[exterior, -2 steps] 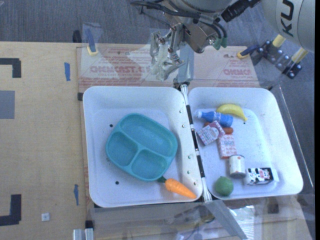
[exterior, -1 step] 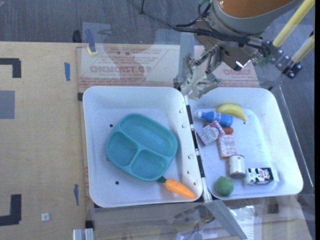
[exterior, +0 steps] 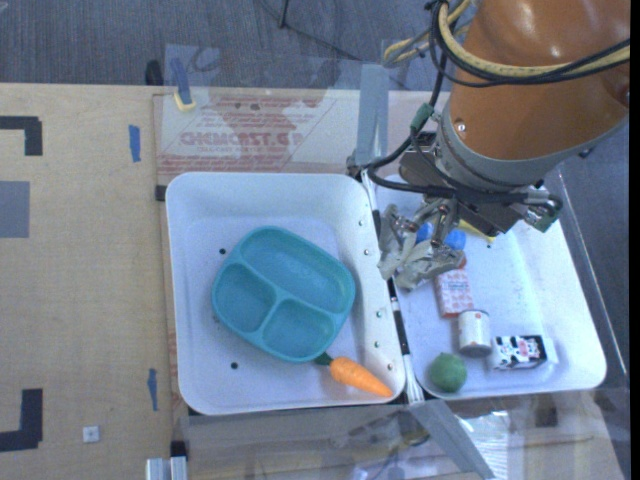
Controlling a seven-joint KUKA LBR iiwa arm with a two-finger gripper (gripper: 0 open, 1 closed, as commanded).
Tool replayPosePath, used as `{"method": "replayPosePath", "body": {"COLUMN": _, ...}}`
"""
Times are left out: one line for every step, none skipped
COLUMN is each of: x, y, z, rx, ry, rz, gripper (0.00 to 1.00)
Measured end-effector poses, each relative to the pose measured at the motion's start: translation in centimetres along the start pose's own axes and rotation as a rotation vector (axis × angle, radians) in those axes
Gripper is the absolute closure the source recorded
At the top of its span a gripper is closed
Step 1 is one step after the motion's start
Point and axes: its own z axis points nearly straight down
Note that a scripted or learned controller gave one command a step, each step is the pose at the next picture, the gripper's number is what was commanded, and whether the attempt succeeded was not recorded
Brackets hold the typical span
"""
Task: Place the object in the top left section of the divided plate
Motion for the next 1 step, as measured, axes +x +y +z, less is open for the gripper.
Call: {"method": "replayPosePath", "body": {"x": 3.17, "y": -7.94, "z": -5.09, "rx": 0.004, "ry": -0.003, "rz": 0.133, "gripper": 1.00}}
